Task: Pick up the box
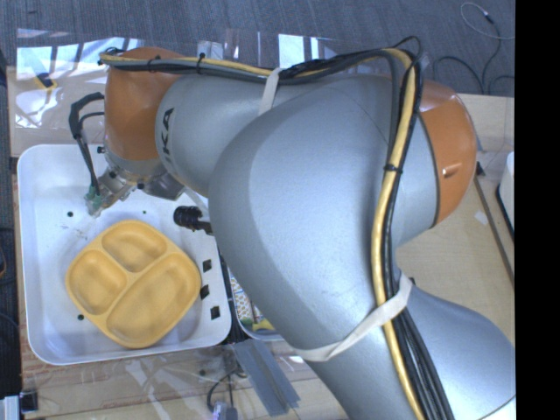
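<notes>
while the grey arm [332, 217] fills the view, hand [103, 192] low over the left white bin [35, 234], grip state impossible to tell, box not discernible, smooth yellow 3-compartment tray [131, 283] lying just below it

The grey arm [332, 217] reaches leftward; its gripper [98, 198] seemingly points down.

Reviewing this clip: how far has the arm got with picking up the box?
Nothing looks done: no box can be seen held. In hand: the grey arm leans over the bins, its wrist end low over the far part of the left white bin, beside a yellow divided plate lying there. Its bulk covers most of the right bin, so the box cannot be located. Left: the grasp and lift.
</notes>
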Tool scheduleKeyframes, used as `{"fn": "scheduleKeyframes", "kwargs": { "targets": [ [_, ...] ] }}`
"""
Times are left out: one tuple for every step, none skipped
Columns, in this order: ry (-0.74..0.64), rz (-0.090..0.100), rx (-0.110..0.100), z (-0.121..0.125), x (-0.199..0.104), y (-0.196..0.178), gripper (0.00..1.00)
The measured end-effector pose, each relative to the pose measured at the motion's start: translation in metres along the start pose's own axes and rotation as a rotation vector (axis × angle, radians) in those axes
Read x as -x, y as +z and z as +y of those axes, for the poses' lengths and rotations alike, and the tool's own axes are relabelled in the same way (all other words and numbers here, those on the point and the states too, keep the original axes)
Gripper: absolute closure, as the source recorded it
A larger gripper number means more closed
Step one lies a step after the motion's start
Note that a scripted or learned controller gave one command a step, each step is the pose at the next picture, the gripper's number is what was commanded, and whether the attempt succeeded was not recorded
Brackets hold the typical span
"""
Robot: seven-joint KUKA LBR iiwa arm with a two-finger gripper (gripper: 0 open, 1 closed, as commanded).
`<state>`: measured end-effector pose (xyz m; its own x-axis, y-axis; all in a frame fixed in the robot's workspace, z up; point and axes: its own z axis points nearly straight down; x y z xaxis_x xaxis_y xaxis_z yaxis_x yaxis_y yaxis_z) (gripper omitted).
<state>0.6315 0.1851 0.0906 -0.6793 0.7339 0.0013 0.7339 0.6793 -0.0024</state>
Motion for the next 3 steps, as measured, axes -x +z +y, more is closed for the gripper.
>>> {"fn": "scheduleKeyframes", "kwargs": {
  "targets": [
    [-0.177,-0.002,0.003,-0.014,-0.048,-0.130,1.00],
    [-0.696,0.000,-0.001,-0.076,-0.058,-0.044,1.00],
    [-0.730,-0.002,0.001,-0.153,-0.063,-0.124,1.00]
  ]
}}
